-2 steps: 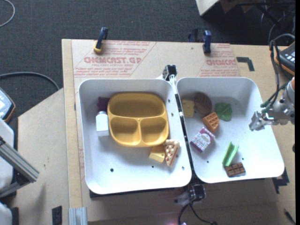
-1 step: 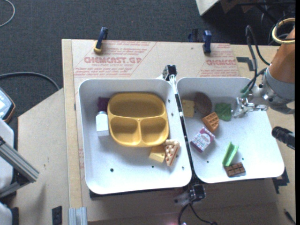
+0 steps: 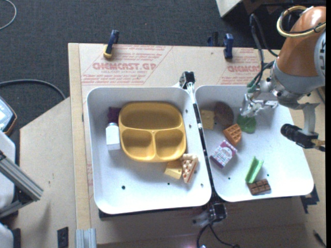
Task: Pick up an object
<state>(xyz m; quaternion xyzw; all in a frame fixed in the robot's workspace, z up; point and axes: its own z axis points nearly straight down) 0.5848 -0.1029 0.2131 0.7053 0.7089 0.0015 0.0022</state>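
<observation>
Gripper low in right bin, directly over a green piece; jaw state cannot be told, apparently touching it. Risk: waffle just beside could be nudged, spoiling the grasp.

The worktop, covered by a printed board, carries two shallow white bins side by side: left bin, right bin.

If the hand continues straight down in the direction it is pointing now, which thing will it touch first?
Most likely the small green object in the right bin. The hand hangs just above it, pointing down. The waffle piece lies close beside it, and depth is hard to judge from this slanted view.
</observation>
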